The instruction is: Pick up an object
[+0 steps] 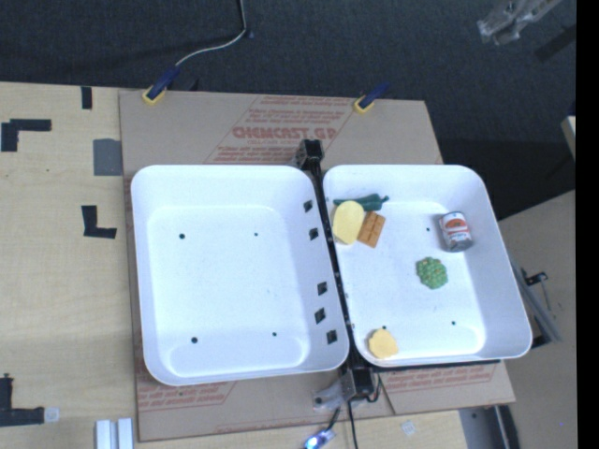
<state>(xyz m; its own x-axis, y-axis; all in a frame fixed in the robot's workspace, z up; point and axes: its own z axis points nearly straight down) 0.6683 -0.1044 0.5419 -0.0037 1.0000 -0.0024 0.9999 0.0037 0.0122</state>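
We see nothing lifted yet: the small red-labelled tin can [455, 231], green knobbly ball [431, 272] and yellow rounded pieces [348, 222] all lie in the right white bin [501, 260]. The blurred gripper [513, 12] hangs well away; its jaws we cannot tell.

Right bin [487, 251]: can [455, 231], green lump [431, 272], yellow pieces; left bin [150, 251] beside
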